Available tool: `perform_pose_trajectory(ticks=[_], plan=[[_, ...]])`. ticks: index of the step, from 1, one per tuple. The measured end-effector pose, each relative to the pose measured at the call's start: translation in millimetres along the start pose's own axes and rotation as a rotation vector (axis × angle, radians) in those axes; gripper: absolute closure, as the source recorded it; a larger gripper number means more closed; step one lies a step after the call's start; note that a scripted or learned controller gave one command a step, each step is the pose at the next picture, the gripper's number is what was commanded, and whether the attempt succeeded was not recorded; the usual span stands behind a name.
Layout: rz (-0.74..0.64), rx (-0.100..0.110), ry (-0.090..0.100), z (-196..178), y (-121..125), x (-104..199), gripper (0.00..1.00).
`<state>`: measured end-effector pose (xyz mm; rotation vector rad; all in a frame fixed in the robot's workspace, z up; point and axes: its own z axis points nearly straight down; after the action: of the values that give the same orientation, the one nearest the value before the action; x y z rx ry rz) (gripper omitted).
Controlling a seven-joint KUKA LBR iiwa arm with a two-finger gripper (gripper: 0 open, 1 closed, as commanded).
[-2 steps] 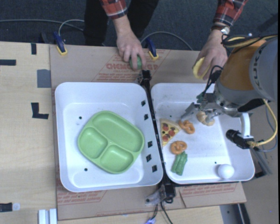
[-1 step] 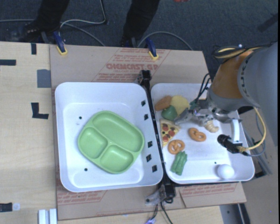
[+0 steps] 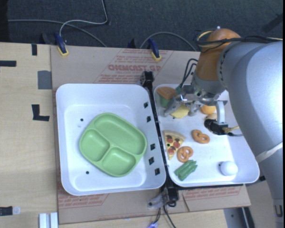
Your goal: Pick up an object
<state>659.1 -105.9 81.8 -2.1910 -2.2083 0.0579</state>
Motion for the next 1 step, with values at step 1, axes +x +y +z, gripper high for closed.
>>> perform_pose_trajectory(ticks=[1], plan=[[0.001, 0.000, -0.001, 0.1, 0.0, 0.9, 0.00]])
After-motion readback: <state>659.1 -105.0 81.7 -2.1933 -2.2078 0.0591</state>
